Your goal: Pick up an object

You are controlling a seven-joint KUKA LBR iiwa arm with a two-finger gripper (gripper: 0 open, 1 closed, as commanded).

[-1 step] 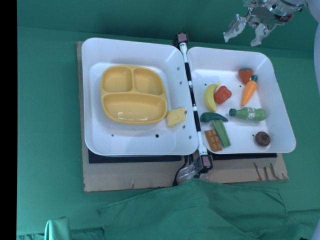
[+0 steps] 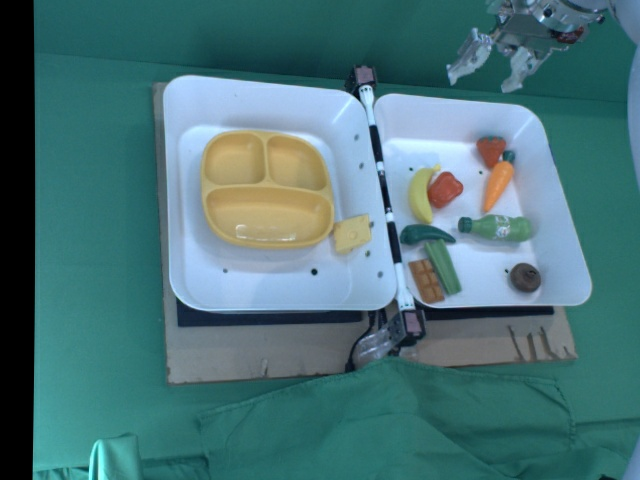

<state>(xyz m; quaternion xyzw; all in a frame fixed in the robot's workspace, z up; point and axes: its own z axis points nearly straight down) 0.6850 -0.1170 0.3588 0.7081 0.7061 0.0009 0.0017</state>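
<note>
In the right white bin point(image 2: 565, 258), at four o'clock: small green plastic bottle point(image 2: 497, 228) lying flat, judged light, rigid, slippery; best taken across its body. Two-finger gripper point(image 2: 495, 63) at the bin's twelve o'clock, raised, fingers spread, holding nothing.

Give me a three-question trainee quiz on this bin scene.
1. True or false: the cheese lies in the left bin beside the yellow plate.
2. Which item lies nearest the right bin's front right corner? A) carrot B) bottle C) brown ball
3. Fill in: the gripper hangs above the right bin's ____ edge, jaws open.

Key: 1 true; 2 C; 3 far
</note>
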